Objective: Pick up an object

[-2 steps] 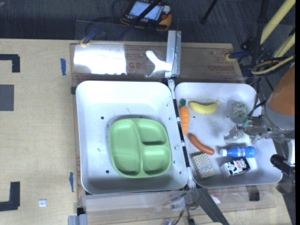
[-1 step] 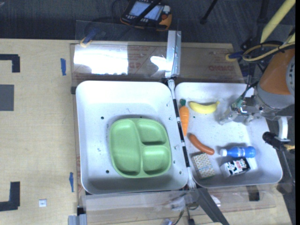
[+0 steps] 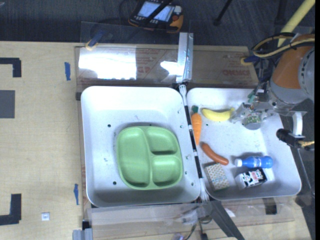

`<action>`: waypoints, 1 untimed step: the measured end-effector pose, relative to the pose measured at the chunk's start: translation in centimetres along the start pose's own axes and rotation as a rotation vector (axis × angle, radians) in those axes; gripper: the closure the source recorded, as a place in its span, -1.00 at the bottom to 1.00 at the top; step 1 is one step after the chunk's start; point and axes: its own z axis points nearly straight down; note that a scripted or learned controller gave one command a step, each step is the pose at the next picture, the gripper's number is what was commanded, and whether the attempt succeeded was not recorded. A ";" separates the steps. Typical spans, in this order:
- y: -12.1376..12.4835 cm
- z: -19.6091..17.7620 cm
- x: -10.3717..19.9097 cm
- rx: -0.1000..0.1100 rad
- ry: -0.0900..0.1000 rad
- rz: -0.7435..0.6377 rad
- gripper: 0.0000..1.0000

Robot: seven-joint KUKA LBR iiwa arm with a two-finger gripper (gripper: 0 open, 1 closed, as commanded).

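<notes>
Over the right bin (image 3: 287,181), near its back-right corner, sits the gripper (image 3: 252,115), arm (image 3: 290,79) coming in from the right. Fingers are a blur against the white floor; can't tell if released or clenched, and nothing is visibly held between them.

Right bin contents:
- banana (image 3: 216,114) at the back, just left of the gripper, close but contact unclear
- carrot (image 3: 196,127) along the left wall, running front-to-back, its green top near the banana's left end
- sausage (image 3: 214,153) angled in the middle, in front of the carrot
- blue bottle (image 3: 254,162) lying on its side, right of the sausage
- black-and-white carton (image 3: 250,178) just in front of the bottle
- speckled sponge (image 3: 216,176) front-left, beside the carton

Left bin (image 3: 95,134) holds a green divided plate (image 3: 149,156), three compartments, roughly centred and flat.

Behind the bins: clear sheet (image 3: 107,64) with glare, and a handheld pendant (image 3: 156,12) on the floor.
</notes>
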 end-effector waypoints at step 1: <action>0.1 -1.1 0.2 -0.003 -0.002 -0.004 1.00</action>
